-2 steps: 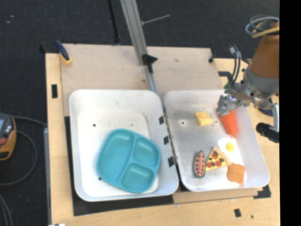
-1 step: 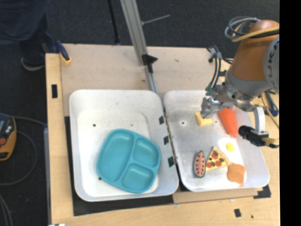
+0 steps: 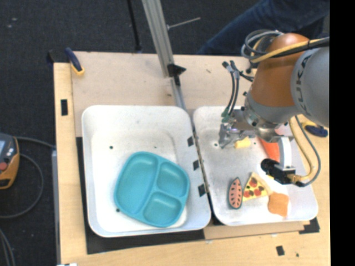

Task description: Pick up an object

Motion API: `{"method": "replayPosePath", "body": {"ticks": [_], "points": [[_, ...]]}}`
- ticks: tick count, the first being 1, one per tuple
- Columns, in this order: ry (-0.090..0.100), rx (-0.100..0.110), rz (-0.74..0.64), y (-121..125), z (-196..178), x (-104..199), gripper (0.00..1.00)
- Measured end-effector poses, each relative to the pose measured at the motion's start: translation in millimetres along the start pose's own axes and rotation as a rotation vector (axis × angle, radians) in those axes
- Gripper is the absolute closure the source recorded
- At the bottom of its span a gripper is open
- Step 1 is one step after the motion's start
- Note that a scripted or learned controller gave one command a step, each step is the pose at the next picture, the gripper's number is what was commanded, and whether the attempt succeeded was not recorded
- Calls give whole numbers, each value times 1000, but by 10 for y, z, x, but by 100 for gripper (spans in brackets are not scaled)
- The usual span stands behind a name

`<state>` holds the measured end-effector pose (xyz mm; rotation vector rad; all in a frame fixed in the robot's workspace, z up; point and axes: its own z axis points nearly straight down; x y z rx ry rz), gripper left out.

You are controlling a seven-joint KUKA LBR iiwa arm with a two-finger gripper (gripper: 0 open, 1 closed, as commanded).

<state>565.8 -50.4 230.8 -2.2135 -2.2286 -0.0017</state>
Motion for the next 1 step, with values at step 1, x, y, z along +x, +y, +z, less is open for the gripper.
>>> {"method": "replayPosePath", "body": {"ticks": [1], "points": [[0,0,-1,-149,-2,603,100]]}}
